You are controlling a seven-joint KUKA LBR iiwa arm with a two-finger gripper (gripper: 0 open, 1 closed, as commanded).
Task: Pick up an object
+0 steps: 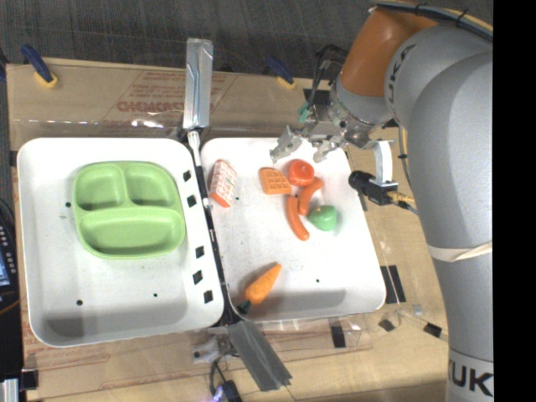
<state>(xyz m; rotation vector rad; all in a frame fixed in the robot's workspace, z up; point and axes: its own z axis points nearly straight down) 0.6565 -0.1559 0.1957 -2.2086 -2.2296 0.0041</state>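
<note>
- My hand [306,145] hovers spread and holding nothing at the far edge of the right bin [360,287], just above the orange tomato [301,172].
- I'd come straight down and straddle one piece only; the waffle [274,181], sausage [301,210] and green pepper [323,217] crowd it.
- The sausage is the easier grasp: its long axis runs from the far edge toward the near edge, so my fingers should close across it.

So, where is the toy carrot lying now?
The toy carrot lies in the right bin, near its front-left corner, apart from the other toys and beside the divider.
</note>
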